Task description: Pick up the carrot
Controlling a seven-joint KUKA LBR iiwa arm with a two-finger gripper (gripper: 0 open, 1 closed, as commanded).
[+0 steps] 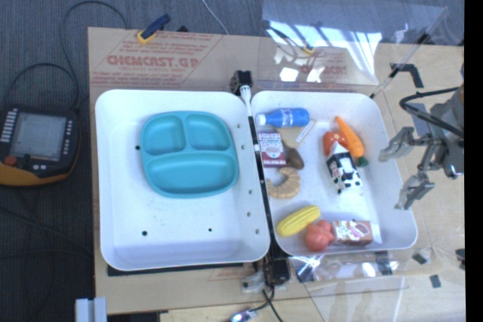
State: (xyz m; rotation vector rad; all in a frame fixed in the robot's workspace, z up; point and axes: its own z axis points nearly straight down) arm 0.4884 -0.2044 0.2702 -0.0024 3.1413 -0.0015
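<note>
Carrot [349,136] is seen lying slantwise in the far right part of the right bin [386,162], its orange body touching a red pepper-like piece [332,142] and a black-and-white cow figure [344,170] just beside it. The gripper [411,166] is found outside that bin's right rim, over the bench, well apart from the carrot; its two grey fingers [395,145] are spread apart with nothing between them. The arm behind it is cut off at the right edge. A blue bottle [284,118], a yellow corn cob [297,220] and a tomato [319,236] are also made out there. A blue divided tray [189,153] is seated in the left bin [121,185].
</note>
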